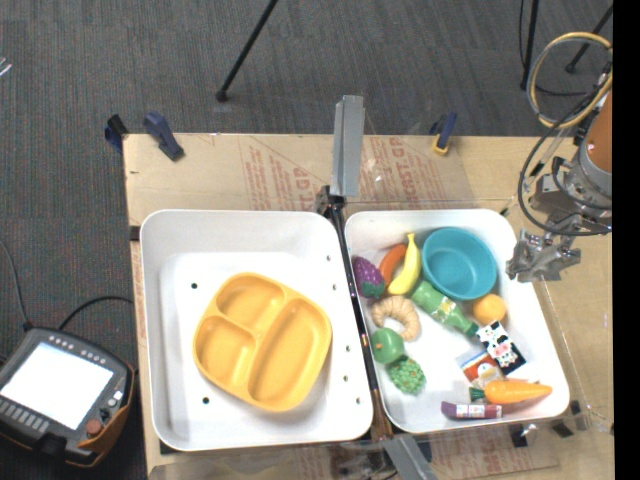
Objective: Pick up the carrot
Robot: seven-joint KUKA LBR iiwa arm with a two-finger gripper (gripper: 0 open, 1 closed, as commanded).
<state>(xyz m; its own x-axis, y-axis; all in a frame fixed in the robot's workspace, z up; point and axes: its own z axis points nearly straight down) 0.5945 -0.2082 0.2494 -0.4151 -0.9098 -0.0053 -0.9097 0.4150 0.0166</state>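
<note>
The carrot is orange with a green stub at its left end. It lies flat in the near right corner of the right bin, just behind a purple tube. My gripper hangs over the right rim of that bin, level with the teal bowl. That puts it well behind the carrot, with nothing visibly in it.
The right bin also holds a banana, a purple fruit, a green bottle, an orange, a pretzel, a broccoli and a small carton. In the left bin sits a yellow divided plate.
</note>
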